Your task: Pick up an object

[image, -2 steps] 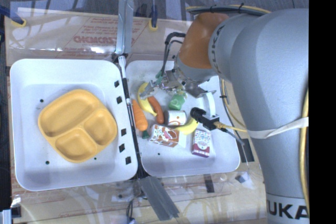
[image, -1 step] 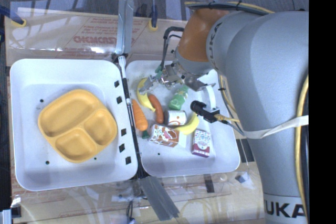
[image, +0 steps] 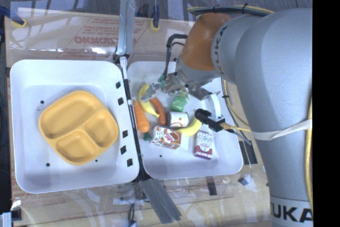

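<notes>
Objects for picking crowd your right bin [image: 228,165]: two bananas [image: 146,103], a carrot [image: 141,117], a green piece [image: 179,102], two small cartons [image: 204,144]. Your end effector [image: 171,84] hangs low over the bin's upper part, near the green piece; you cannot tell how it stands. A yellow divided plate [image: 78,126] lies in the left bin [image: 26,82].

The grey arm [image: 265,72] reaches in from the right, wrist bent down, gripper [image: 171,84] lowered.
</notes>
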{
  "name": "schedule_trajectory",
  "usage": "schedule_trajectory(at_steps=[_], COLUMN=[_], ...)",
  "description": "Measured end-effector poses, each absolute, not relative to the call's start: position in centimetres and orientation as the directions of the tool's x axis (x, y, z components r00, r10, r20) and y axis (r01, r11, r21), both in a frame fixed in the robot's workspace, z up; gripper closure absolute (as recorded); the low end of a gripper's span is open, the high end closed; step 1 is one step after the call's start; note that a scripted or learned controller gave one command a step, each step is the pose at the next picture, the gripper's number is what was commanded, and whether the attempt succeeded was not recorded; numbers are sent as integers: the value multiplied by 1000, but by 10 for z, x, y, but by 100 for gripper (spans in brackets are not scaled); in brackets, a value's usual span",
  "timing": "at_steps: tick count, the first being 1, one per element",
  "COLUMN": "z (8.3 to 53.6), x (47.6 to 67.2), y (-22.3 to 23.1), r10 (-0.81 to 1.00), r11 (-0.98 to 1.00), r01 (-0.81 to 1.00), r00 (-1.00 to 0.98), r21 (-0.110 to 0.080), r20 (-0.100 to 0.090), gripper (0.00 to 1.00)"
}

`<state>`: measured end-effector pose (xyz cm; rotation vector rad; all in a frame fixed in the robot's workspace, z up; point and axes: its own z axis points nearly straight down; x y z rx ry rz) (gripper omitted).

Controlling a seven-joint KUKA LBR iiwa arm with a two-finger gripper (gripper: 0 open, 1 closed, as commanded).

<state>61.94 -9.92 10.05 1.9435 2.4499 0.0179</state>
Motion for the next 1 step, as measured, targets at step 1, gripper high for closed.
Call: schedule_trajectory(at_steps=[1], z=[190], x=[640], y=[-79], r10=[985], r11=[-175], r01=[985], r00=[175], r21=[-6], r20=[-1], gripper=[0])
